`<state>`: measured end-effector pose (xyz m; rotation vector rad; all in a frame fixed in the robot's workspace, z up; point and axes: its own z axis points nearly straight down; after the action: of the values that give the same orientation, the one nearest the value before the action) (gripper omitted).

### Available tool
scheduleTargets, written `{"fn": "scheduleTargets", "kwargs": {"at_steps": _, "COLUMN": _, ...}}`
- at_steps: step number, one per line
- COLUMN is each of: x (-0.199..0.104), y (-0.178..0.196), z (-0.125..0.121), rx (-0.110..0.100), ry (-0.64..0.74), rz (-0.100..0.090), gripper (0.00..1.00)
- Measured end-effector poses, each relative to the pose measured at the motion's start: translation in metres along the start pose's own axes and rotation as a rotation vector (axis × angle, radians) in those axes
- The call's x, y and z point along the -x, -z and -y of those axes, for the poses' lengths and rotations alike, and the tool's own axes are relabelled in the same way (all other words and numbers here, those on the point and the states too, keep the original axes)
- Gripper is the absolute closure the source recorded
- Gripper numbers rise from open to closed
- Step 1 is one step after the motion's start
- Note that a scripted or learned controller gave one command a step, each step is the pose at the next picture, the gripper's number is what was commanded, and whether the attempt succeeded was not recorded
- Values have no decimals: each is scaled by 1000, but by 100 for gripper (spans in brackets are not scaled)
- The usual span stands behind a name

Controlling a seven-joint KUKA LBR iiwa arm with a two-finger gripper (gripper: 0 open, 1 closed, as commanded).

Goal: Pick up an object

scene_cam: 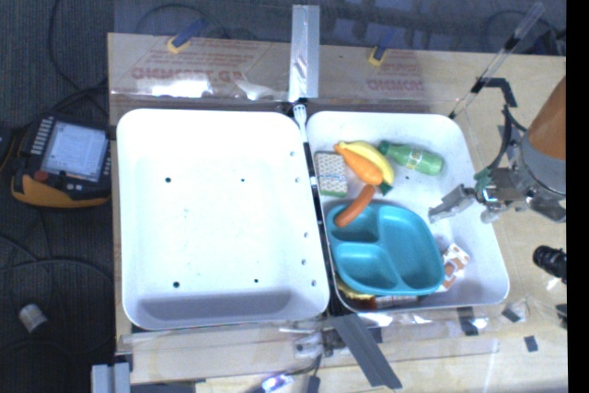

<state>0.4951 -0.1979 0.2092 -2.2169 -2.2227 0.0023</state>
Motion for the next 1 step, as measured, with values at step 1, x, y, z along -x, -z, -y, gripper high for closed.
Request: {"fn": "scheduleTargets", "kwargs": {"at_steps": 1, "x": 4, "y": -15, "z": -72, "rx": 1, "ry": 38, "rz": 0, "gripper": 0}}
